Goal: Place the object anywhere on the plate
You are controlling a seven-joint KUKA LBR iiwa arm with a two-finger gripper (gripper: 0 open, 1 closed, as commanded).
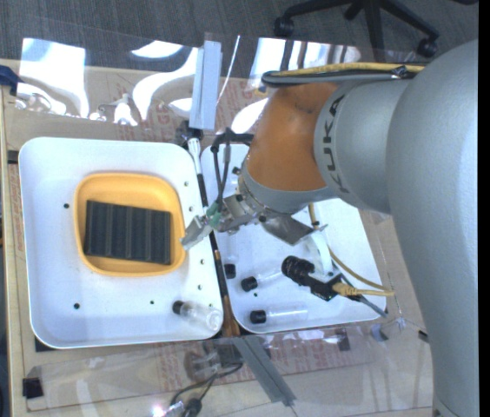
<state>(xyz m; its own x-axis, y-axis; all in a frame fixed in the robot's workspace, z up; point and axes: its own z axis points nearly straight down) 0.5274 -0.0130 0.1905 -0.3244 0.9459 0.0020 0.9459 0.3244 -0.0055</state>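
Note:
A yellow plate (129, 188) with rounded corners lies in the left white bin (45, 302), and a black ridged rectangle (128, 233) lies on it. My gripper (199, 228) hangs over the divider between the two bins, just right of the plate's right rim, below the orange wrist band (284, 146). A small green bit (215, 208) shows at the gripper. A clear vial (195, 314) lies in the left bin's near right corner.
The right bin (358, 315) holds several small clear vials with black caps (258, 317) and a black cylindrical piece (301, 272) with a yellow cable. The big grey arm covers the right bin's far half. A grey upright bar (206, 85) stands behind the bins.

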